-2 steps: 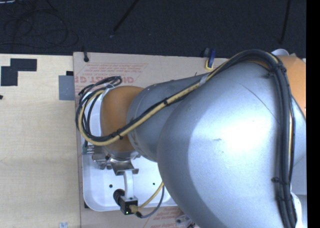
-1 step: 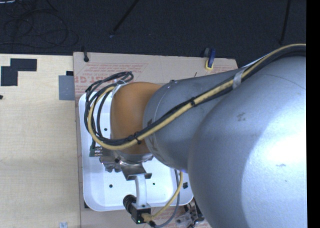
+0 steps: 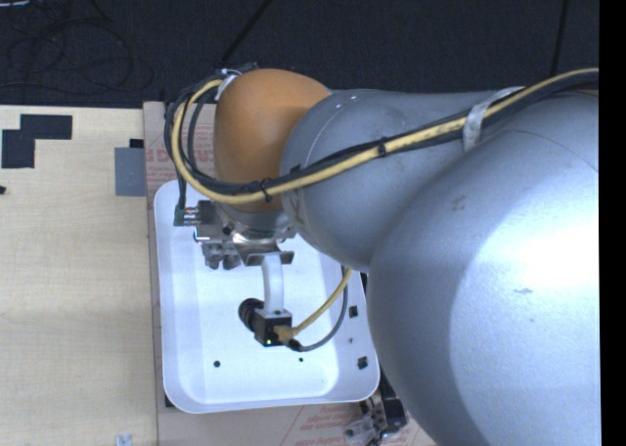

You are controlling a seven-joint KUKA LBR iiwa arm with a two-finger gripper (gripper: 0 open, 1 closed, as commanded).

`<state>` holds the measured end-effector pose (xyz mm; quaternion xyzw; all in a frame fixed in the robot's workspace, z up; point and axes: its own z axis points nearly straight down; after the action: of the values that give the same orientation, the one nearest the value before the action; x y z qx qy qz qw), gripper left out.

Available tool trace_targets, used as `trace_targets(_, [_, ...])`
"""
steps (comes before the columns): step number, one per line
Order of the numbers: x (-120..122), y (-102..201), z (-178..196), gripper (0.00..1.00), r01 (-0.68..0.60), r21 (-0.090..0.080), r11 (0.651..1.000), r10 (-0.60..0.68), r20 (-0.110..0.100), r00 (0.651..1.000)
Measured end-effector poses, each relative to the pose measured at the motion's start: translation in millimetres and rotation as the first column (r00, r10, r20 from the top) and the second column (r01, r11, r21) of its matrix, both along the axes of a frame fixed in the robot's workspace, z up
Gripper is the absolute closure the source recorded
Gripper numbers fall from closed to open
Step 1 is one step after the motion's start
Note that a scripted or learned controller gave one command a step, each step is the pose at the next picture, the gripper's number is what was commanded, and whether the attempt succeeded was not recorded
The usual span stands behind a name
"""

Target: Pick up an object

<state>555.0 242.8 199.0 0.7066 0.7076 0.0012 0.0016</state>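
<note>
- The bench (image 3: 68,288) is showing bare wood at 9 o'clock. Black patches (image 3: 34,136) and a grey patch (image 3: 128,170) are sitting at 10 o'clock. I'm judging them flat marks, not pickables.
- The white bin (image 3: 191,336) is sitting centre frame. Its open floor is looking mostly bare, with tiny dark specks (image 3: 217,366) toward its 6 o'clock and a small dark bit (image 3: 360,364) at its 4 o'clock corner. All are too small to name.
- The gripper (image 3: 240,250) is hanging over the bin's 12 o'clock half, pointing down. I cannot tell whether it is released or clenched.
- Step, as I'm judging it: positioning before a grasp, pick not yet done.
- Task object: I cannot tell for sure. The small dark bit is looking likeliest, well apart from the gripper.
- The next move is calling for shifting over a target, descending, then closing.
- The arm (image 3: 469,239) is covering the frame from 1 to 5 o'clock.
</note>
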Motion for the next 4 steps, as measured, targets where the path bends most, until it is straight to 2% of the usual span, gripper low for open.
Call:
trace_targets(1, [89,-2,-55,1.00,0.001,-0.004,1.000,-0.001,-0.008,1.000])
trace_targets(2, [92,-75,87,1.00,0.005,0.000,1.000,-0.005,0.009,1.000])
trace_targets(3, [45,-39,73,1.00,-0.003,0.001,1.000,0.003,-0.010,1.000])
trace_targets(4, [84,1,-81,1.00,-0.002,-0.005,1.000,0.001,-0.023,1.000])
